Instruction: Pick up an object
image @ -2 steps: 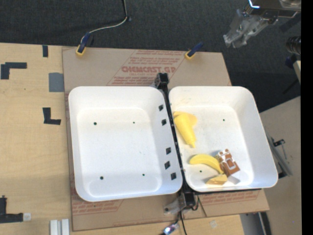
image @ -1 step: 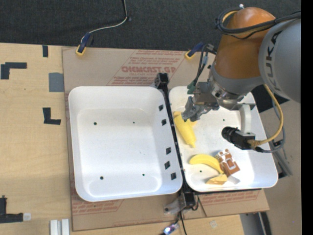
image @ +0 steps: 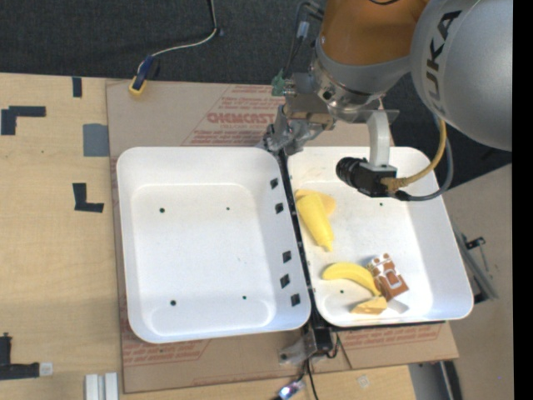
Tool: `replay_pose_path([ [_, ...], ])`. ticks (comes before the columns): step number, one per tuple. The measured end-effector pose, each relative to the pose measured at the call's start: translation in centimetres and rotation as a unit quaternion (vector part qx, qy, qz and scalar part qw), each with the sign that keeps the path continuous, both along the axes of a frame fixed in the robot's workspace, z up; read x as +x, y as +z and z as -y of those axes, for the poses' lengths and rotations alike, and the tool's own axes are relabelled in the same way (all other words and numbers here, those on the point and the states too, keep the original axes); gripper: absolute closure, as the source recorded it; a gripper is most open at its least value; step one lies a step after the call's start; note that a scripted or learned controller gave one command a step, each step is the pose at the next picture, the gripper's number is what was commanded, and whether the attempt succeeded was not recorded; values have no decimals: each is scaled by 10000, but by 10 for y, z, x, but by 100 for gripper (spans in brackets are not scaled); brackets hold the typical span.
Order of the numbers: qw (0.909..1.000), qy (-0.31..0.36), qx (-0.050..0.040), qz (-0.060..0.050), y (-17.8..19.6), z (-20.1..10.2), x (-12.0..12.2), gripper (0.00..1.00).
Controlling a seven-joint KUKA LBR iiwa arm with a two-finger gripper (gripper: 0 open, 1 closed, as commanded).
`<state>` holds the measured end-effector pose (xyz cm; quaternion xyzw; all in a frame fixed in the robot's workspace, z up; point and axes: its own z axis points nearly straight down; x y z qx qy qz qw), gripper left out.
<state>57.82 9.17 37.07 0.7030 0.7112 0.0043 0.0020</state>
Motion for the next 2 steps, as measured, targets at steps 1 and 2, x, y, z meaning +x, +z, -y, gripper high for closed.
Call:
replay_pose_path([
  [1, 10000, -20, -2, -12, 63, -47, 5, 100],
  [2, 10000, -20, 9, 14, 171, -90, -9, 100],
])
